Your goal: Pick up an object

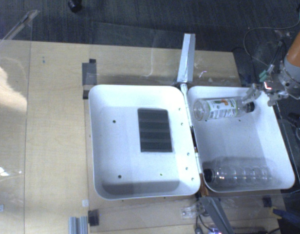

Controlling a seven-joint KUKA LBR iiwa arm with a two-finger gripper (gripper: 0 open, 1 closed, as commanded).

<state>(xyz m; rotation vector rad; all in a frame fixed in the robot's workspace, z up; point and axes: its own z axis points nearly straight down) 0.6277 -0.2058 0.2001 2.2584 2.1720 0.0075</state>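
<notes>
A clear bottle with a white and orange label (217,108) lies on its side at the back of the right bin (281,150), its dark cap pointing right. A second clear, ribbed plastic bottle (237,175) lies along the front wall of that bin. A dark grey ribbed rectangular block (155,129) lies flat in the middle of the left bin (103,145). My gripper (261,97) hangs over the right bin's back right corner, just right of the labelled bottle's cap. It is open, with nothing between its fingers.
A grey metal post (187,57) stands behind the seam between the two bins. Cables and dark fixtures (259,52) lie behind the right bin. The wooden bench (43,130) spreads to the left, with a clear panel edge over it.
</notes>
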